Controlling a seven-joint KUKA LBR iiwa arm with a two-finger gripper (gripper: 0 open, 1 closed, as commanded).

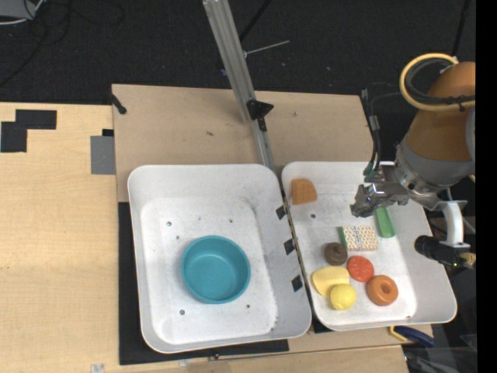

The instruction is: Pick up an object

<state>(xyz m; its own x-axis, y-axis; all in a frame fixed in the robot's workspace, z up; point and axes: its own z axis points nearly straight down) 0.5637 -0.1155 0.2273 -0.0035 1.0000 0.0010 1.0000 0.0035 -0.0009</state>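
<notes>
Because the toys crowd the right bin (435, 305), the tool (371, 200) hangs beside the green block (384, 222) — whether it grips anything, I cannot tell.

arm (439, 123): cut by right edge | green block (384, 222): top hidden behind gripper (366, 202)

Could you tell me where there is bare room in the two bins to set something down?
Left bin: open floor all around the blue bowl, widest along the far side. Right bin: a bare strip between the orange wedge and the gripper. Crowded near the donut, tomato and yellow pieces.
</notes>
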